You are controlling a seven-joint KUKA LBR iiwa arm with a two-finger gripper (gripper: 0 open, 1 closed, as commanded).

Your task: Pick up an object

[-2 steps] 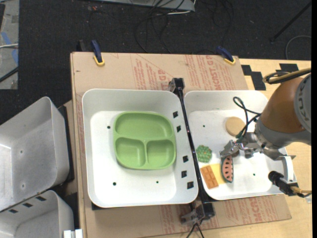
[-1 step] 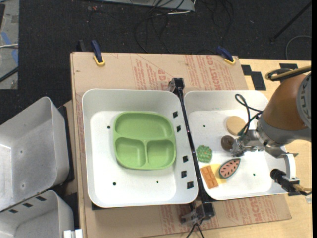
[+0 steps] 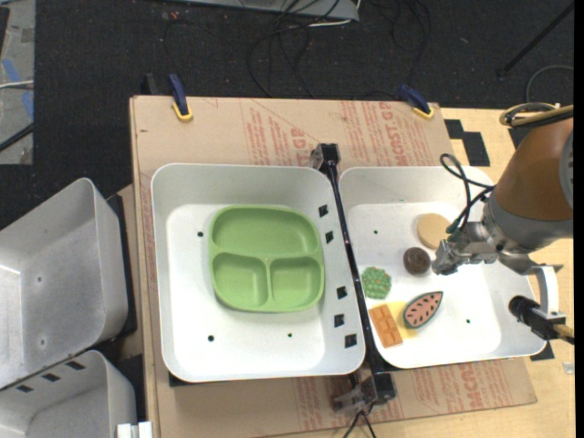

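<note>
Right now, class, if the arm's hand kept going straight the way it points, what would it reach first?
Probably the small dark brown round object: the hand sits just right of it, pointing left and downward. Depth is unclear, so it may touch the white bin floor first.

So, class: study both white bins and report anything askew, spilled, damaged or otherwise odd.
Nothing stands out. The green three-compartment plastic plate lies flat in the left white bin. In the right white bin, the tan disc, brown ball, green knobbly piece, watermelon slice and orange block lie loosely scattered.
</note>
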